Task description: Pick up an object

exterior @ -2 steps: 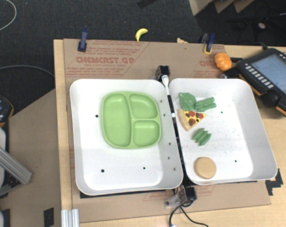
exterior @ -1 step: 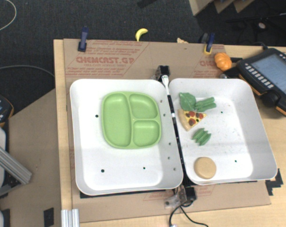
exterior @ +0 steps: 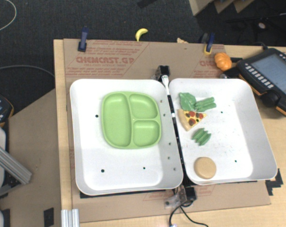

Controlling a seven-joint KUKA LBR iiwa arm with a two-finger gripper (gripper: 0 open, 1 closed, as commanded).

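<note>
Bench seen from above: a brown cardboard sheet w/ red lettering, held by two blue clamps at its far edge, lies on a pale wood bench over dark carpet. Two shallow white bins sit side by side, touching along a black hinge strip. The left bin holds a green three-compartment plate, flat, toward the far half. The right bin holds the toy food — green pieces at the far left, a pizza slice just beside them, a smaller green piece nearer, and a tan round disc near the front edge, apart from the rest. Off the bins: a yellow banana shape, an orange object, and a black pendant, cut off at right. Items at the left edge are cropped & hard to identify. Gripper state: cannot tell.
</note>
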